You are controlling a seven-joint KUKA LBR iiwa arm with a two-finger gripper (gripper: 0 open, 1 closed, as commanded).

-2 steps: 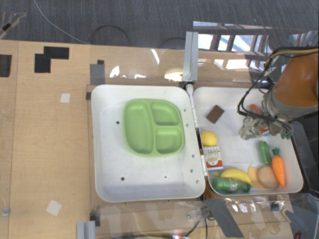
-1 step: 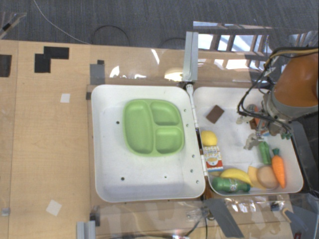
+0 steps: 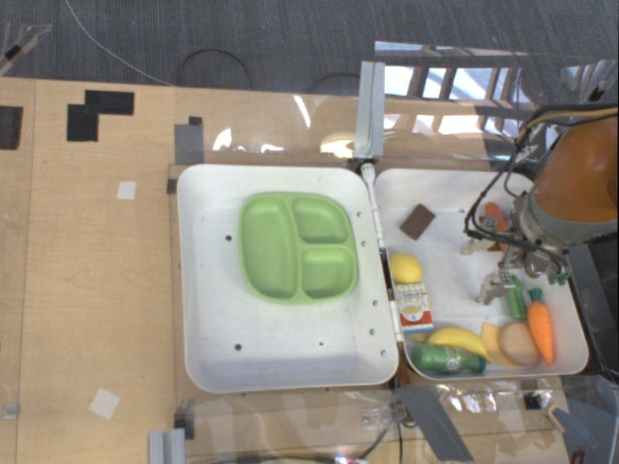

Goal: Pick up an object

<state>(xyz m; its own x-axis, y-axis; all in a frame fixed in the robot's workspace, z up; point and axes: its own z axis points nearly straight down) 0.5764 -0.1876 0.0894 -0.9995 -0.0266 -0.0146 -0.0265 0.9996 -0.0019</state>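
The right bin (image 3: 445, 187) holds a brown block (image 3: 418, 221), a yellow lemon (image 3: 405, 269), a small red and white carton (image 3: 413, 308), a banana (image 3: 456, 338), a dark green bottle (image 3: 448, 360), a tan round fruit (image 3: 518, 344), an orange carrot (image 3: 540, 329) and a small green vegetable (image 3: 515, 303). My gripper (image 3: 496, 286) hangs low over the right part of this bin. It sits just left of the green vegetable and above the banana. Nothing shows as held in it.
The left bin (image 3: 208, 259) bears a green divided plate (image 3: 296, 246). The arm's orange band (image 3: 580, 177) overhangs the right bin's far right side, with black cables (image 3: 488, 206) looping near it. A metal frame (image 3: 369, 104) stands behind the bins.
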